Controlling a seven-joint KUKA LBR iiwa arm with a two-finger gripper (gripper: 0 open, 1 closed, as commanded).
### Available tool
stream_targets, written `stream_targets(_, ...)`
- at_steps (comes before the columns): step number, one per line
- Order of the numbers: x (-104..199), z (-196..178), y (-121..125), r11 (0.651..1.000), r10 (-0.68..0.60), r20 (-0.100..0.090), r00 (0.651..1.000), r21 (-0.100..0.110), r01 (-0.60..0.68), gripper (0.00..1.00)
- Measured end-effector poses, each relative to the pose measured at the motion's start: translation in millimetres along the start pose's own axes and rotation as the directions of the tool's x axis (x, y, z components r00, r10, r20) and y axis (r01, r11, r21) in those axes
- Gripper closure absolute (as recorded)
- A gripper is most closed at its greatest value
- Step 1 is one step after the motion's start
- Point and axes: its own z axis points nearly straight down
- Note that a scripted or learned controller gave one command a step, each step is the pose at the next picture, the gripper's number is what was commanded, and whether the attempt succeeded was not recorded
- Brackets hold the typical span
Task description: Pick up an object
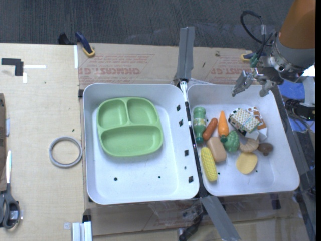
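Cardboard [125,64] under the bins bears mirrored, unreadable red print

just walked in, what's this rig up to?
The KUKA arm's gripper hangs over the far edge of the right bin, jaws open and holding nothing. That bin has a pile of toy food: corn, carrots, a green bottle and a patterned box. The left bin holds a green divided plate. No pick yet.

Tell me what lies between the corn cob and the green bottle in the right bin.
In the camera view, a carrot lies between the green bottle and the corn cob.
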Motion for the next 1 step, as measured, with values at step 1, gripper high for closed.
stream_targets(1,10.1,178.6,-36.5,1.0,-0.029,-0.002,1.0,-0.003,0.029,0.0)
